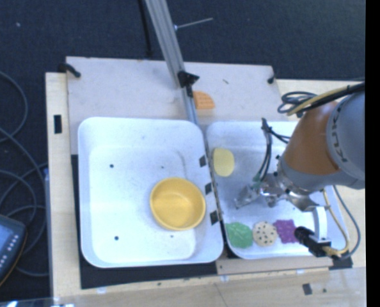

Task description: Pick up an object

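Observation:
My gripper (246, 197) hangs low over the middle of the right bin (241, 133), with the grey and orange arm reaching in from the right. A pale yellow round piece (224, 162) lies just up and left of it. Along the bin's front edge sit a green lump (239, 234), a speckled cookie (264, 233) and a purple piece (284, 228), all a little below the gripper. None of them touches the gripper.
A yellow bowl (177, 203) stands in the left bin (113, 146), near its right wall. An orange object (203, 101) lies on the bench behind the bins, beside a slanted metal pole (167, 37).

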Action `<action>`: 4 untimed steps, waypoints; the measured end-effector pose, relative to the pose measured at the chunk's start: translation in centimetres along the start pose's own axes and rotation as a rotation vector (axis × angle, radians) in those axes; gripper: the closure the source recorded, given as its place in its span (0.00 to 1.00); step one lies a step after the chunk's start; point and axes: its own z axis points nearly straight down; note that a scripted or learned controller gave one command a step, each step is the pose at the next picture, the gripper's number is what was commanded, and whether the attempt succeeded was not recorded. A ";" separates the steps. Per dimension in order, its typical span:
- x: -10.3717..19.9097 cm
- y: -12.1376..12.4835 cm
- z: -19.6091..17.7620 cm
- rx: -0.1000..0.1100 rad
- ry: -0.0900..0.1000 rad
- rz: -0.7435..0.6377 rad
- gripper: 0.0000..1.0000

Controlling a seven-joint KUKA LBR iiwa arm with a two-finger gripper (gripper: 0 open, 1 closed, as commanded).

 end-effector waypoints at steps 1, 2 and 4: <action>0.0 0.2 -1.4 -0.009 0.001 0.005 1.00; -0.4 0.6 -5.7 -0.011 0.000 -0.004 1.00; 5.2 0.9 -10.4 -0.008 0.003 -0.010 1.00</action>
